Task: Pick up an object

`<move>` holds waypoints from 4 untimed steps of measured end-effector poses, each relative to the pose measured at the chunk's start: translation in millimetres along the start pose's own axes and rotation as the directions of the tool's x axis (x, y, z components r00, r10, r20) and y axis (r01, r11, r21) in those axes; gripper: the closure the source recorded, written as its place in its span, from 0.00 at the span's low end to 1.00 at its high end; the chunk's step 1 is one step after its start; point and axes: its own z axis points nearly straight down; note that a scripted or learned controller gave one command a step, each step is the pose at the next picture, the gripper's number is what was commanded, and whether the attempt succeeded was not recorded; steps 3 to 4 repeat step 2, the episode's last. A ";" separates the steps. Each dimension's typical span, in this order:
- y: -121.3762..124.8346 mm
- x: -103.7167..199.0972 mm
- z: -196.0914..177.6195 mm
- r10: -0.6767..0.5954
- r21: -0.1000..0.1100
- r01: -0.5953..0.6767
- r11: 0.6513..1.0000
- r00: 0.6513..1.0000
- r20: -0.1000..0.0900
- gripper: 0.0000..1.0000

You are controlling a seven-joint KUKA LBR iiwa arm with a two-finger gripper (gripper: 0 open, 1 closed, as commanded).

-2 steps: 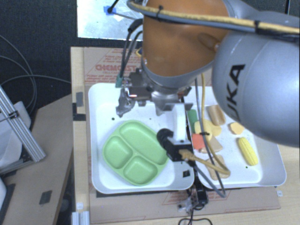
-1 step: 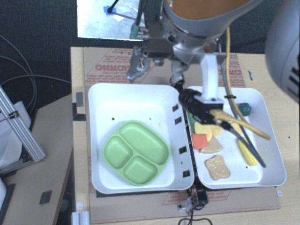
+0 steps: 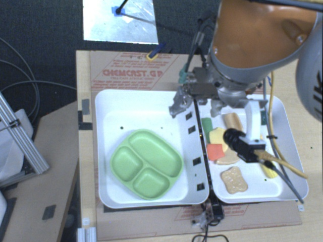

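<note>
green divided plate point(image 3: 146, 163): three compartments, lying flat, centre of the left bin
cracker point(image 3: 234, 179): tan, speckled, flat, at 6 o'clock in the right bin
red block point(image 3: 215, 150): touching the yellow block point(image 3: 217, 135) at its 12 o'clock
green piece point(image 3: 206, 124): upright, at 12 o'clock of the yellow block
bread roll point(image 3: 232, 121): tan, partly hidden

arm point(image 3: 262, 29): grey shell | orange band above wrist | black cables | yellow hose | metal end effector point(image 3: 194, 101)

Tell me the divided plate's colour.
Light green; the plate shows in the camera view, left bin.
</note>
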 end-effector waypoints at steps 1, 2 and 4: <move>-0.5 -68.3 202.6 0.000 0.008 0.000 1.000 1.000 0.001 0.00; 2.7 -63.9 183.9 -0.007 -0.010 0.007 1.000 1.000 -0.006 1.00; 2.7 -63.9 183.9 -0.007 -0.010 0.007 1.000 1.000 -0.006 1.00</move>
